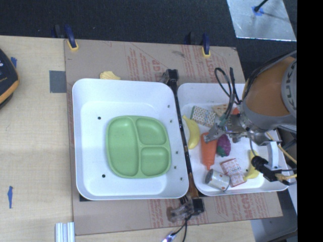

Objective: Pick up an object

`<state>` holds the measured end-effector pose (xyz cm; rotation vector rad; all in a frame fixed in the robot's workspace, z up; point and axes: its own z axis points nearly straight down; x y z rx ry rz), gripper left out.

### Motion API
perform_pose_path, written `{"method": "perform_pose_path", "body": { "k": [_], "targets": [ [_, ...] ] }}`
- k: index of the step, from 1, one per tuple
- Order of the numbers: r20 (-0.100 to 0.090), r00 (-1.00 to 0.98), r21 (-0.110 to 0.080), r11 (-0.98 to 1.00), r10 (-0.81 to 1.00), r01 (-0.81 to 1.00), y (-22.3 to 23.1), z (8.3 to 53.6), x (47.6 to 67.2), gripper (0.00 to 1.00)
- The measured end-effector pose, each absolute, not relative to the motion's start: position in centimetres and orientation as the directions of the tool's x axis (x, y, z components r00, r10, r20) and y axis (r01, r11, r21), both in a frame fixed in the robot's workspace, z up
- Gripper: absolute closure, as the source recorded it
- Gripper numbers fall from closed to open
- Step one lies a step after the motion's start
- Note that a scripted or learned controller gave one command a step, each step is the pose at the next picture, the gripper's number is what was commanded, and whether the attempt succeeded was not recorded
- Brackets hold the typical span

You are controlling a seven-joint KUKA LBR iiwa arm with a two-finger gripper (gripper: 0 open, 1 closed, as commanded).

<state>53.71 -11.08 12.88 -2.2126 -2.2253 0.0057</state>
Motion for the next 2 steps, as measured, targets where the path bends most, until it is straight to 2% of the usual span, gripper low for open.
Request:
{"method": "perform_pose_path", "body": {
  "k": [1, 2],
  "targets": [
    [0.000, -0.004, -0.004, 0.004, 1.000, 1.000, -10.4, 9.1, 53.8, 0.00],
    [-0.002, -0.007, -0.004, 0.007, 1.000, 1.000, -10.5, 10.2, 53.8, 1.00]
  ]
}}
